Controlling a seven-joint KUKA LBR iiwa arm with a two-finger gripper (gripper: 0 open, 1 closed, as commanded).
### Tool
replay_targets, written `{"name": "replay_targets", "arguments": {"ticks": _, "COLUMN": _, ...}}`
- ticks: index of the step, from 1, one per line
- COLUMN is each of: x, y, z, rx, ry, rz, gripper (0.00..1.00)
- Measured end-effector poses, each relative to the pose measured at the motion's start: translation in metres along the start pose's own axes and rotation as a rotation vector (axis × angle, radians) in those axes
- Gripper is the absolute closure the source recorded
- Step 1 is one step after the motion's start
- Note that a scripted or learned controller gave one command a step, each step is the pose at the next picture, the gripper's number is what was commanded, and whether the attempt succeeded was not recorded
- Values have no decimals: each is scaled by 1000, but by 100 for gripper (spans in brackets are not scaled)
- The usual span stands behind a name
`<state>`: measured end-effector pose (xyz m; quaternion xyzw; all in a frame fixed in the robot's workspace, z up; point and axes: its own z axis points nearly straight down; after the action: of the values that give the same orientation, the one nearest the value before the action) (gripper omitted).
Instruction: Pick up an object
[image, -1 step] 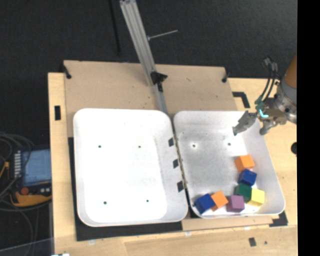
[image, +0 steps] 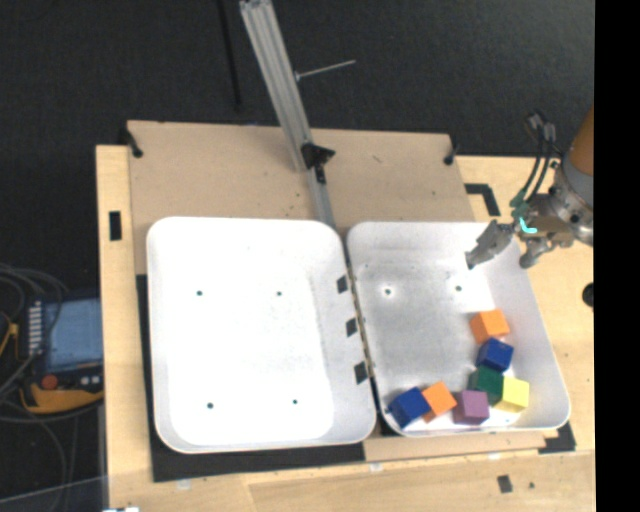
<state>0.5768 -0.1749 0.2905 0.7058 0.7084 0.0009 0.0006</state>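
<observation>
My gripper (image: 508, 250) hangs over the far right corner of the right bin (image: 420, 310), its two fingers spread open with nothing between them. Several small blocks lie in that bin's near right part, well below the gripper: an orange block (image: 490, 324), a blue block (image: 495, 354), a green block (image: 488, 381), a yellow block (image: 515, 393), a purple block (image: 472, 406), a second orange block (image: 439, 399) and a second blue block (image: 409, 406).
The left bin (image: 250, 330) lies beside the right one, joined by black clips (image: 352, 326). A slanted metal post (image: 285, 95) rises behind the bins. A blue device with cables (image: 60, 345) sits off the bench at left.
</observation>
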Motion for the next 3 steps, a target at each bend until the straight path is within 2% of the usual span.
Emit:
{"name": "replay_targets", "arguments": {"ticks": 1, "x": -4, "y": 9, "z": 51, "rx": 5, "ry": -3, "rz": 5, "gripper": 0}}
{"name": "replay_targets", "arguments": {"ticks": 3, "x": -8, "y": -4, "z": 151, "rx": 7, "ry": -2, "rz": 5, "gripper": 0}}
